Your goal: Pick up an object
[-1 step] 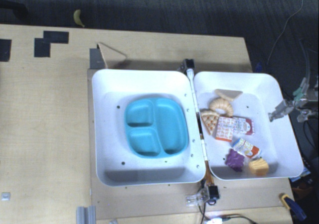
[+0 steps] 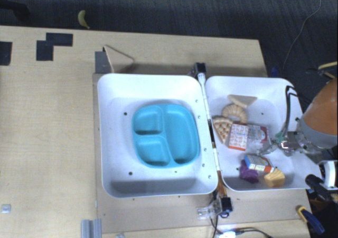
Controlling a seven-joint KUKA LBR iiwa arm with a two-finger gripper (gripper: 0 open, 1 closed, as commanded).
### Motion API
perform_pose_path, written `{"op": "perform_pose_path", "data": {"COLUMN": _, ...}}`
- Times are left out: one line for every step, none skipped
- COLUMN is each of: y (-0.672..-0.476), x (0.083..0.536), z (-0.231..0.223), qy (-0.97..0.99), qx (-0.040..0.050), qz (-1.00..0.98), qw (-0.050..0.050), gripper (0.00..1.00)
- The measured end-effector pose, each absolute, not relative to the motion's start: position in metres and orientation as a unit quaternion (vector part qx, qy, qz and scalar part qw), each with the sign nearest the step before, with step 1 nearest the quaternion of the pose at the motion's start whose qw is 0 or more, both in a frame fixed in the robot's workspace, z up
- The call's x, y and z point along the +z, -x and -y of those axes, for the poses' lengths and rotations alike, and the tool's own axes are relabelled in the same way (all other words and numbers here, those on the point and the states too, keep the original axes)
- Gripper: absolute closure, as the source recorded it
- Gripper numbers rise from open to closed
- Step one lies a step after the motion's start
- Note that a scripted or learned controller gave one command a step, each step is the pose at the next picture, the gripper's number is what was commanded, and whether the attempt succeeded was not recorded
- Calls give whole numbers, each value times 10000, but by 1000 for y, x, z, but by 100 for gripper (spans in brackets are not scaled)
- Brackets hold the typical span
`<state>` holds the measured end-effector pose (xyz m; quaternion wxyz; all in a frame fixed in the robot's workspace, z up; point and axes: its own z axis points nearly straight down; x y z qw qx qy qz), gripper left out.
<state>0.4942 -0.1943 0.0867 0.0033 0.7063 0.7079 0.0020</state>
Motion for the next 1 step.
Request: {"op": "perform_pose_path", "data": {"y": -496, "x": 99, "z": 195, "qy": -7062, "qx": 33, "qz": -7080, "qw": 63, "gripper": 100}}
